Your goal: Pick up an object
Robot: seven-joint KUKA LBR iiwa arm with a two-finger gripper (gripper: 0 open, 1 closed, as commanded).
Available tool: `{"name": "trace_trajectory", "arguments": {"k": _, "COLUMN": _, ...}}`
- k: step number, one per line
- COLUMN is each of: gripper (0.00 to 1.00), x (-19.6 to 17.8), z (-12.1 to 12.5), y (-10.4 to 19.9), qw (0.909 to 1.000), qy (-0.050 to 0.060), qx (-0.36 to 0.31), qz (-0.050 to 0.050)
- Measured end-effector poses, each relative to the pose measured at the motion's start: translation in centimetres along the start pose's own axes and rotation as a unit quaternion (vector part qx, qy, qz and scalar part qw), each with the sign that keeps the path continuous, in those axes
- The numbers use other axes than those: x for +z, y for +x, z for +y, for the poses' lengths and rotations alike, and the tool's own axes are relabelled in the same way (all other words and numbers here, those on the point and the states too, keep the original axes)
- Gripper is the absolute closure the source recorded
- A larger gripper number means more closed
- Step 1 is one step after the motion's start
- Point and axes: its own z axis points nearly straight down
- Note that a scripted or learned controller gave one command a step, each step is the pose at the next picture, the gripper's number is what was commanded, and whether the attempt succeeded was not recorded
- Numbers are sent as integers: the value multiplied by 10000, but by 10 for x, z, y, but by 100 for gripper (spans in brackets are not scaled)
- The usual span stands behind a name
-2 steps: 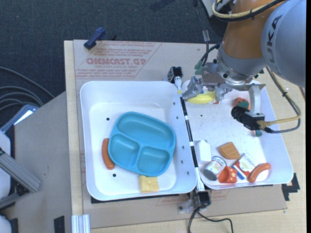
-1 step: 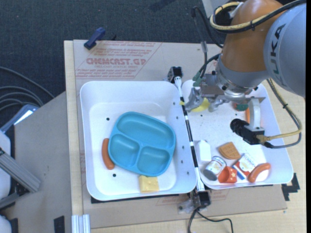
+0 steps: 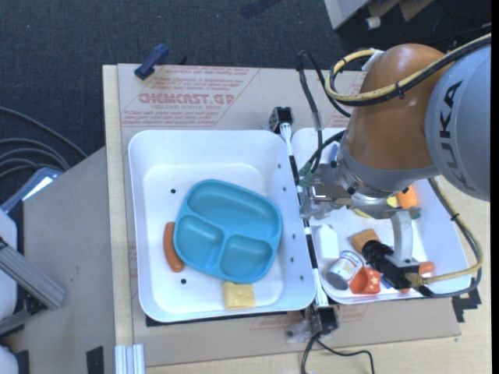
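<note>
Note that the pincer [image 3: 327, 197] hangs over the right bin [image 3: 433, 240], close to the wall it shares with the left bin [image 3: 152, 201]. The wrist housing covers it from above, so you cannot tell whether it is spread or pressed together, and nothing is seen held. Treat the loose items nearest it as pick candidates: 1 tan block [image 3: 364, 240] just past it toward the front rim, then 1 silver can [image 3: 341, 271] and 1 red piece [image 3: 365, 281], lying against each other, further the same way. They lie scattered, probably so that most descents meet something. Across the shared wall from the pincer, 1 blue tray [image 3: 226, 231] lies flat, with 1 orange sausage [image 3: 173, 248] and 1 yellow block [image 3: 238, 294] beside it. Both bins rest on a printed cardboard sheet [image 3: 187, 96] on the desk; dark carpet [image 3: 78, 22] surrounds it.
</note>
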Motion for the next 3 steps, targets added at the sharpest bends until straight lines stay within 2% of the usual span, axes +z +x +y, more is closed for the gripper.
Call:
{"name": "trace_trajectory", "arguments": {"k": 1, "gripper": 0, "x": 0, "z": 0, "y": 0, "qw": 10000, "qy": -1, "qx": 2, "qz": 0}}
{"name": "trace_trajectory", "arguments": {"k": 2, "gripper": 0, "x": 79, "z": 29, "y": -86, "qw": 10000, "qy": -10, "qx": 11, "qz": -2}}
{"name": "trace_trajectory", "arguments": {"k": 3, "gripper": 0, "x": 52, "z": 74, "y": -151, "qw": 10000, "qy": -22, "qx": 6, "qz": -6}}
